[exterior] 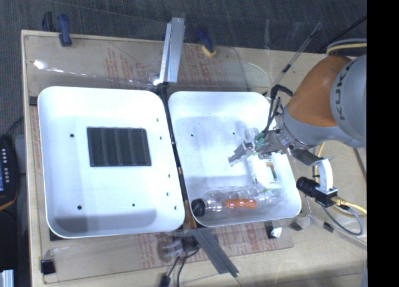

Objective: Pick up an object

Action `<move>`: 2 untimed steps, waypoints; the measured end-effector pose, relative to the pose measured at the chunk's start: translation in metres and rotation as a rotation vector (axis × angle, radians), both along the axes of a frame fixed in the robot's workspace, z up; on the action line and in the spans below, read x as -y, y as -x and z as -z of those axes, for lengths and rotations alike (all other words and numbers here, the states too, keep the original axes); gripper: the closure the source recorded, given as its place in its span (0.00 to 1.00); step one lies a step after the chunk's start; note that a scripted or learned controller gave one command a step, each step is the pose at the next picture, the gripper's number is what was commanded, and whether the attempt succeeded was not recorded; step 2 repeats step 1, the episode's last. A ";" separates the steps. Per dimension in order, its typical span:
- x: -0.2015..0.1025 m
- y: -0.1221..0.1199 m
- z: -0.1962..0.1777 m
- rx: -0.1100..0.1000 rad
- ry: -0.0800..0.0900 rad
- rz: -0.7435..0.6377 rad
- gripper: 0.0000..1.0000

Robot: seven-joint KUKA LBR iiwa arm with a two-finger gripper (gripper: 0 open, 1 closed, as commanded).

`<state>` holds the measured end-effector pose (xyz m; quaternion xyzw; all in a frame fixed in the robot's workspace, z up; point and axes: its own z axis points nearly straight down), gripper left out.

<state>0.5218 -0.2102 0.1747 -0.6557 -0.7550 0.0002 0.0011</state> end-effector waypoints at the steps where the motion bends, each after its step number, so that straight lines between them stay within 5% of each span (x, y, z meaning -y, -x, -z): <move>1: 0.000 0.025 0.009 -0.003 0.000 0.025 0.00; 2: 0.000 0.025 0.009 -0.003 0.000 0.025 0.00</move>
